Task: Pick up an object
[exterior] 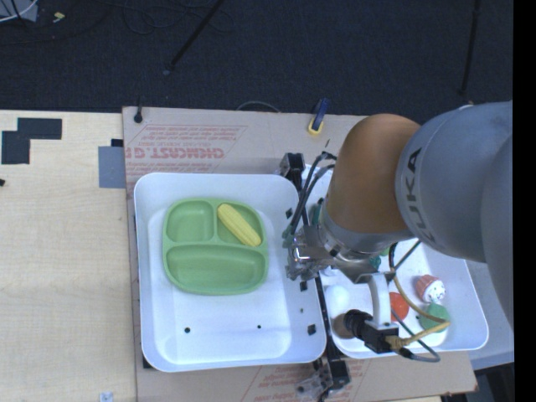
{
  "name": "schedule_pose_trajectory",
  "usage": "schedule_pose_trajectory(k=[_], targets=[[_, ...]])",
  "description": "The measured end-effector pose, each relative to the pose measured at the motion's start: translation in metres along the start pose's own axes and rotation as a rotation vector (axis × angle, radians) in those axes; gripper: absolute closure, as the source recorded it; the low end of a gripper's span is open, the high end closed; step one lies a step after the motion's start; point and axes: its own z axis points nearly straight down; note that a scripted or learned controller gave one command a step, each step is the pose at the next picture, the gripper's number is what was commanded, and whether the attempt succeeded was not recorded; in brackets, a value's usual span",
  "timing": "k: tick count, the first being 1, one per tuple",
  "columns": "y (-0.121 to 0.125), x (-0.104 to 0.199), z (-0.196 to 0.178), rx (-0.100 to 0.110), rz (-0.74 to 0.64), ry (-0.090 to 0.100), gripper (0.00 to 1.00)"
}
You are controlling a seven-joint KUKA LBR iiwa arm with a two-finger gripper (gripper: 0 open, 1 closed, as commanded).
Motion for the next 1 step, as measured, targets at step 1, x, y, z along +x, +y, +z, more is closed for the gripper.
schedule_pose_trajectory(k=[1], targets=[[-0.0107,0.0133,0.0011,-0.001,0.003,-0.001,1.00]])
